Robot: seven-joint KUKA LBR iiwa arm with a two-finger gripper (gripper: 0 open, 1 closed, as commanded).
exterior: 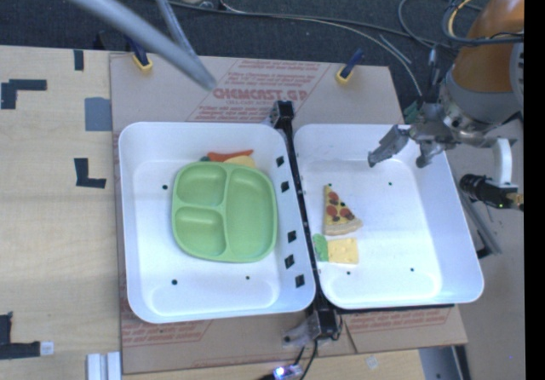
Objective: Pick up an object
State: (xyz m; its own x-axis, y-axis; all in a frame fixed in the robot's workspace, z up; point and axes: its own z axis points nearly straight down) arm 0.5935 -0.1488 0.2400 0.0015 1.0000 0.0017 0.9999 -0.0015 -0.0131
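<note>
A toy pizza slice (339,210) lies in the right bin (426,285), near its left wall. Just below it sit a yellow cheese square (343,250) and a small green piece (320,245). My gripper (405,148) hangs over the right bin's far right part, up and to the right of the pizza slice, well apart from it. Its two fingers are spread open and nothing is between them. A green divided plate (226,210) fills the middle of the left bin (145,285); orange and yellow pieces (232,157) peek out behind its far edge.
A black divider (294,208) runs between the two bins. The bins rest on a cardboard sheet (255,89) held by yellow clamps. Cables (366,37) trail across the dark floor behind, and a grey pole (102,3) crosses the top left.
</note>
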